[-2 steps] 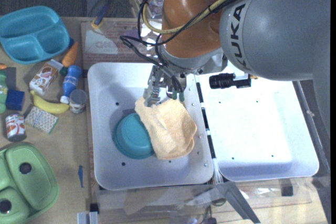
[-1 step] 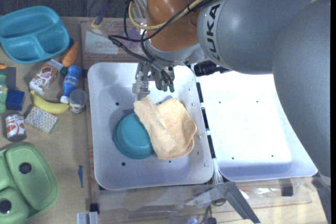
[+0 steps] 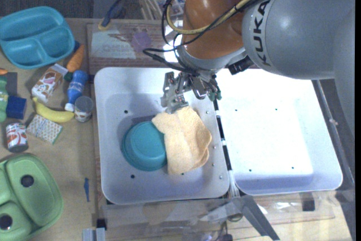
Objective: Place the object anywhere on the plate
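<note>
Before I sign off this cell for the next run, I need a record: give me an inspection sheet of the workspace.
Surface: two white bins; left bin, right bin.
Job's things: teal plate in left bin; yellow cloth beside it, overlapping its right edge.
Clutter: banana, teal tray, green tray, small packets left of the bins.
Pincer: above the cloth's top edge; finger state unclear.
Cables: black and yellow cables along the arm.
Surroundings: boxes behind the bench.
</note>
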`<state>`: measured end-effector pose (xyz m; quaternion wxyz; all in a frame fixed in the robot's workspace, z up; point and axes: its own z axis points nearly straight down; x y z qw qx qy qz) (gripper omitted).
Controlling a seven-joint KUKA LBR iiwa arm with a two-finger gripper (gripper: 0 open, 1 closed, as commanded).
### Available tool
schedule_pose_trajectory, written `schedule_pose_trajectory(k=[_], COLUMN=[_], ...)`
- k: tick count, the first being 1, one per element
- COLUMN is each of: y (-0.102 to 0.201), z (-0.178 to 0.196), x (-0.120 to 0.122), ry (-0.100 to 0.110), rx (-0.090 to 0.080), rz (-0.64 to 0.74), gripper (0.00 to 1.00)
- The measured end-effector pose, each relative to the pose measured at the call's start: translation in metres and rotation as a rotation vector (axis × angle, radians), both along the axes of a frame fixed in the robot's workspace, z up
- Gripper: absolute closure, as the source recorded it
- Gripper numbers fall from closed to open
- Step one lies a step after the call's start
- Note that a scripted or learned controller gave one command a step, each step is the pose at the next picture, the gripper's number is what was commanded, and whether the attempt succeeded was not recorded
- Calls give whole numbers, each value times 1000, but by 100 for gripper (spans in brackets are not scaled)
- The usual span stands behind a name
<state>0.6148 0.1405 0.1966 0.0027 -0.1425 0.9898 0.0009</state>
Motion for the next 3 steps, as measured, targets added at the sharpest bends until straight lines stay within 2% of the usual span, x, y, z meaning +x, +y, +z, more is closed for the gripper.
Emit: schedule_pose_trajectory(k=[1, 2, 3], y=[-55, -39, -53], z=[-10, 70, 129], x=[-23, -100, -96], ry=[0, -2, -5], rx=[-1, -1, 0], rz=[70, 302, 134], gripper=[100, 100, 100])
